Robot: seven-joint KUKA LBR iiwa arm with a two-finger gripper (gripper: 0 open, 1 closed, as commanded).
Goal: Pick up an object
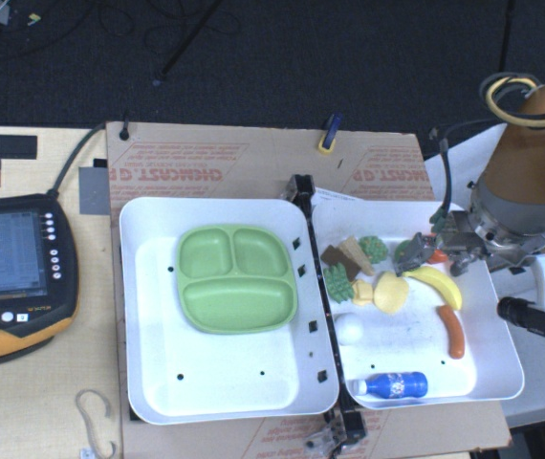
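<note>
The right bin (502, 371) holds a heap of toy food. In it lie a yellow banana (437, 283), a pale yellow round fruit (391, 293), an orange-red sausage (452, 331), a blue bottle (395, 384) at the front wall, a white egg (349, 329), green leafy pieces (336, 281) and brown and tan pieces (347, 254). My gripper (432, 247) hangs low over the bin's far right part, just above the banana's upper end and beside a dark grey-green piece (408, 252). Whether it touches that piece is unclear.
The left bin (148, 352) holds a green divided plate (236, 278). A black divider (316, 285) runs between the bins. A tablet controller (14, 266) lies on the bench at the far left. Cardboard (215, 161) lies under both bins, with a blue-yellow clamp (329, 134) at its back edge.
</note>
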